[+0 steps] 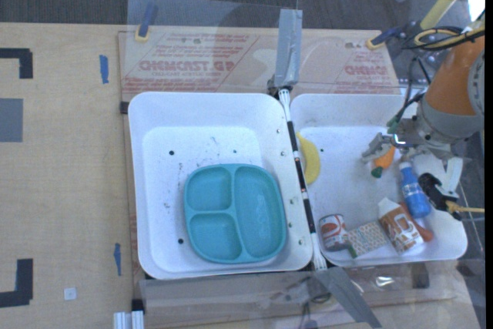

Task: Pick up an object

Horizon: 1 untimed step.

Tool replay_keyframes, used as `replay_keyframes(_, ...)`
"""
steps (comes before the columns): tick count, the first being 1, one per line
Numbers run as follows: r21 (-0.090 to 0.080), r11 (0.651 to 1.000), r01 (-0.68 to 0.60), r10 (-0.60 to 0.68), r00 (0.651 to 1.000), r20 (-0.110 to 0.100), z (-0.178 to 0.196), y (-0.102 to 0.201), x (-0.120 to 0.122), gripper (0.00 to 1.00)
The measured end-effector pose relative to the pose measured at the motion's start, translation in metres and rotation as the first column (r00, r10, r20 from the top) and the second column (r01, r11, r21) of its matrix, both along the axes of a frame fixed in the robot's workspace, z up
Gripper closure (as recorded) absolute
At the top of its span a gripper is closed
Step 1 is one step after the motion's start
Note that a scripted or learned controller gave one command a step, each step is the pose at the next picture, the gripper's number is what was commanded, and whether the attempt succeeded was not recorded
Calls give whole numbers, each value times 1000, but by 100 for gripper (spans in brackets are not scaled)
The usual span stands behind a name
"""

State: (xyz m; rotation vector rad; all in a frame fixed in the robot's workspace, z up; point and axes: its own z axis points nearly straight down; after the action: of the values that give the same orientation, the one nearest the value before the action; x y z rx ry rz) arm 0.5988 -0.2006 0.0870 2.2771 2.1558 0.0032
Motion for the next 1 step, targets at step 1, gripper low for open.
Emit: replay_keyframes(1, -3, 1000, -4, 4, 1000, 4, 12, 1, 2, 100)
